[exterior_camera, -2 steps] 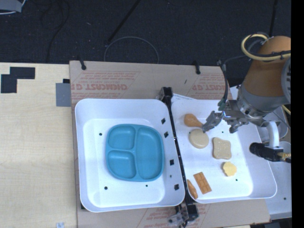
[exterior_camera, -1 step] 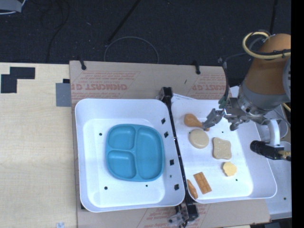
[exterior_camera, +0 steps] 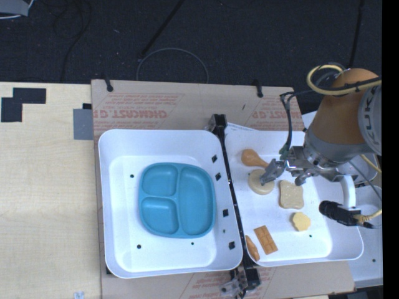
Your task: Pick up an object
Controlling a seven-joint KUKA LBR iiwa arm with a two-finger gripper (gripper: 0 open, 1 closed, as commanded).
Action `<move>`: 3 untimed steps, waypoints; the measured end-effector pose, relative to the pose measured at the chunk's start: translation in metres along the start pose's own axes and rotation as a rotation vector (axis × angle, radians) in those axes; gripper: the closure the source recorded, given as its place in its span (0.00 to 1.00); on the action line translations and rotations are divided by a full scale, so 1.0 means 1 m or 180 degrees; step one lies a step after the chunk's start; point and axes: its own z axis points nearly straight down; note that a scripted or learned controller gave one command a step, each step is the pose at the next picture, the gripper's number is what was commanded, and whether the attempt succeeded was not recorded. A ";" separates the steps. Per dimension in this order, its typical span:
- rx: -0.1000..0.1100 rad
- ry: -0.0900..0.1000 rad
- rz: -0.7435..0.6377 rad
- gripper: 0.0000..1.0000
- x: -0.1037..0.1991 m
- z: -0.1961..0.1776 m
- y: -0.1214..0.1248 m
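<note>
Here we are above the counter (exterior_camera: 43,198), pale wood on the left, with a cardboard sheet (exterior_camera: 162,108) under 2 white bins. The left bin (exterior_camera: 118,148) carries a blue divided plate (exterior_camera: 176,199) sitting in the middle, with bare white floor showing all round it up to the raised rim. A dark divider (exterior_camera: 225,185) runs where the 2 bins meet. The right bin (exterior_camera: 324,245) is the busy one: a tan mushroom-shaped piece (exterior_camera: 252,158) near the top, a round pale disc (exterior_camera: 262,184) just below it, a slice of toast (exterior_camera: 291,195) beside that, a small yellow chunk (exterior_camera: 301,221) lower down, and 2 orange-brown sticks (exterior_camera: 264,239) by the bottom-left corner, close against the divider. The arm (exterior_camera: 343,114) comes in from the right, its orange band looming over the bin's upper right corner, and the tool (exterior_camera: 274,170) hangs low over the disc's upper edge, crowded between mushroom and toast; whether its fingers are wide or narrow I cannot tell at this size. Open floor lies along the bin's bottom right. Behind the counter, dark carpet (exterior_camera: 187,30) with cables.
</note>
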 end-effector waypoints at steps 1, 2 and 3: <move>-0.0004 0.0000 0.0000 0.00 -0.005 0.046 0.001; -0.0032 -0.0012 -0.0001 0.00 -0.005 0.091 0.003; -0.0033 -0.0009 0.0018 1.00 -0.007 0.079 0.003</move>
